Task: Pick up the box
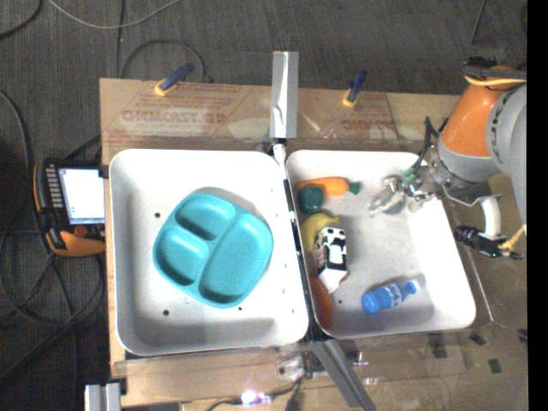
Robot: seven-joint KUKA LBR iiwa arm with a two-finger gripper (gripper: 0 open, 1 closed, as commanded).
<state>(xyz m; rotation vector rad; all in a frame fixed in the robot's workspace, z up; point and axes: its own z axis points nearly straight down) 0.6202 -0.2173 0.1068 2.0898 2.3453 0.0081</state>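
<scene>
A dark carpeted floor strewn with cables surrounds a plywood bench (120,127) that bears two shallow white bins side by side. The left bin (128,315) holds a turquoise divided plate (214,248), lying slightly toward 12 o'clock of the bin's middle. At 9 o'clock of the bench, off its edge, sits an orange-and-black handheld pendant (70,205) with a lit screen.

The arm (488,135) comes in from 3 o'clock, its orange band showing above the grey wrist, which is tilted down toward 9 o'clock. The gripper (390,195) hangs over the right bin (454,315) in its 1 o'clock part; its metal fingers look spread apart with nothing between them, though glare on the metal makes that hard to be sure of.

The box (331,251), a small carton with black and white patches, lies along the right bin's 9 o'clock wall, well apart from the gripper and at about 7 o'clock from it. A yellow, banana-like item (315,225) lies partly under the box's 12 o'clock end. Toward 12 o'clock of that are a dark green item (311,199) and an orange carrot-like item (334,186), touching each other. A reddish thing (321,298) at the box's 6 o'clock end is mostly hidden against the wall. A blue bottle (387,296) lies on its side at 5 o'clock in the bin.
</scene>
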